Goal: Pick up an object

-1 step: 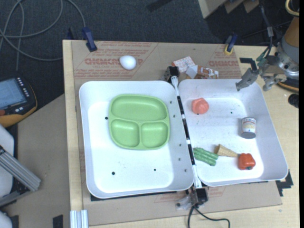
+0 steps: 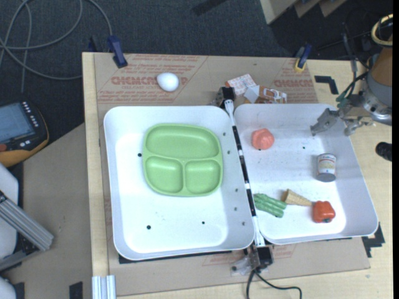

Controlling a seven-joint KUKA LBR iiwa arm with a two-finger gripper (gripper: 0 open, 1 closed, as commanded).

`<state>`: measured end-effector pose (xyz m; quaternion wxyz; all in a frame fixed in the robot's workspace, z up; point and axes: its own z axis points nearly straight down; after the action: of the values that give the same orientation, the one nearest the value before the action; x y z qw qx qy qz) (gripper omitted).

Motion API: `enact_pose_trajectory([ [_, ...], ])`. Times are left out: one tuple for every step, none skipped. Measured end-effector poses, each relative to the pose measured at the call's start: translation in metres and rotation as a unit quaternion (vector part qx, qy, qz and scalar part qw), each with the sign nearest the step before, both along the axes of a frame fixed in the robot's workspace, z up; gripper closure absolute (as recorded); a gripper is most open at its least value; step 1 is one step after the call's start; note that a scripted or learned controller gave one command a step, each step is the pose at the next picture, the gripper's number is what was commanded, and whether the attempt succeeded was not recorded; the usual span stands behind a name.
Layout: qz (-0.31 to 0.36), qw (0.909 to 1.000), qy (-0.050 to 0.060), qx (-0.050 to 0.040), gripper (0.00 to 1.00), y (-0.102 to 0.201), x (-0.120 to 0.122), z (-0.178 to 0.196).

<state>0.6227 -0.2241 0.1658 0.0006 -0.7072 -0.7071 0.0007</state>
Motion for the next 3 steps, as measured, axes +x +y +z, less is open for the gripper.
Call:
enact_pose_trajectory([
  [0.002,1.0,0.001,0.0039,0.0,0.01,-0.011,-0.083],
  [0.003,1.0,-0.001,0.0048,0.0,0.006,-0.042,-0.08],
  [0.002,1.0,-0.001,0.0046,0.0,0.005,-0.077,-0.081],
])
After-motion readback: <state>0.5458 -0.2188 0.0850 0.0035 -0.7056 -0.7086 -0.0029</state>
